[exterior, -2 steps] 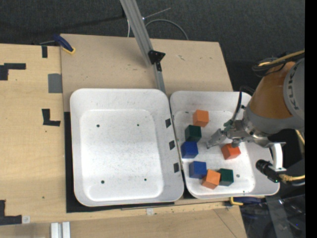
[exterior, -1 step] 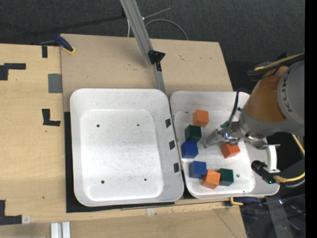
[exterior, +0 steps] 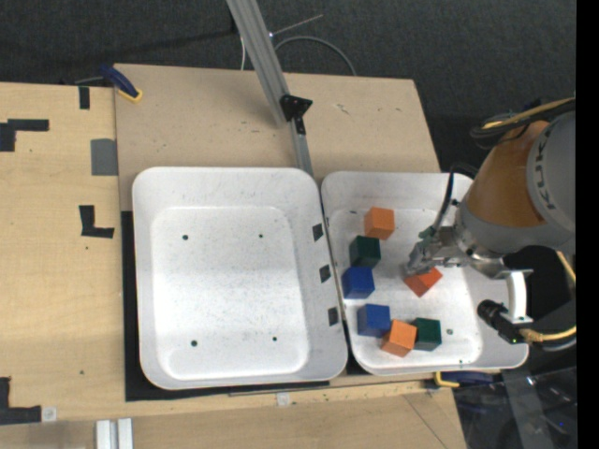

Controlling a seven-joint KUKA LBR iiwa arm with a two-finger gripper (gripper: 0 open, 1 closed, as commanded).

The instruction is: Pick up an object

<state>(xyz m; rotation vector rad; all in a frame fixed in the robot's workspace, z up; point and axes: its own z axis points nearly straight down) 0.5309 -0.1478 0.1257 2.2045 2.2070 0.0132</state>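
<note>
A pale wooden bench (exterior: 234, 120) stands on dark carpet (exterior: 112, 12), crossed by a slanting metal rail (exterior: 257, 40).

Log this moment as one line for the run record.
gripper low in right bin | over red block | hold unconfirmed | six other blocks loose | left bin

Hiding part of the red block (exterior: 426, 282) beneath the hand (exterior: 418, 261); blurring the fingers past telling; cutting the tabletop (exterior: 56, 251) at the left edge.
</note>
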